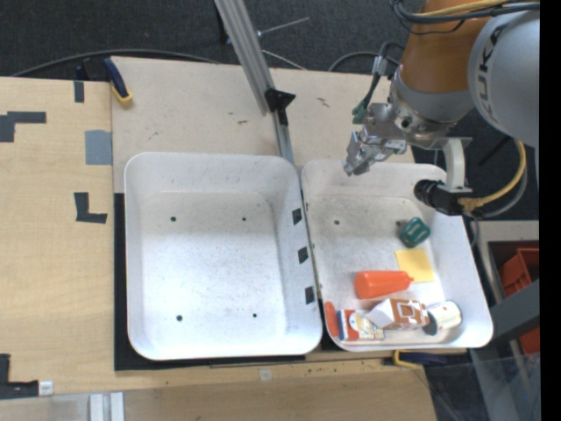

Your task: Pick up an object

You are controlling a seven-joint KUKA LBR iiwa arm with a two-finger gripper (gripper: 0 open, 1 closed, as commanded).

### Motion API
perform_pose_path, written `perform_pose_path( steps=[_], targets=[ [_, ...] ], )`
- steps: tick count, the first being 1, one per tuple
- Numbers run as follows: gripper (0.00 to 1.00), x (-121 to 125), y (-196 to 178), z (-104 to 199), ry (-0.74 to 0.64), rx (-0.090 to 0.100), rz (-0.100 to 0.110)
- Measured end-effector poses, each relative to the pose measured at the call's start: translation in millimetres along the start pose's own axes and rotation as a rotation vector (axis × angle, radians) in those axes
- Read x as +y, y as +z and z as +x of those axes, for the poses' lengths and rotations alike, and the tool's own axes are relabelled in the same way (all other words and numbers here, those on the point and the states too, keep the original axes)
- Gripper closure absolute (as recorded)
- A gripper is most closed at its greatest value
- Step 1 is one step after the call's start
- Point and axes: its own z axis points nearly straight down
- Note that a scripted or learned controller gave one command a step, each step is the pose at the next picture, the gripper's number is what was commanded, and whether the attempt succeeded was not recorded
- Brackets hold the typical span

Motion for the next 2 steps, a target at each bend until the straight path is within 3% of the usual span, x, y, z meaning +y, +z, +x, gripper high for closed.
perform_pose_path(
  steps=[2],
  targets=[
    [1.0,-32.5,23.1,97.2,0.0,0.0,-0.001]
  ],
)
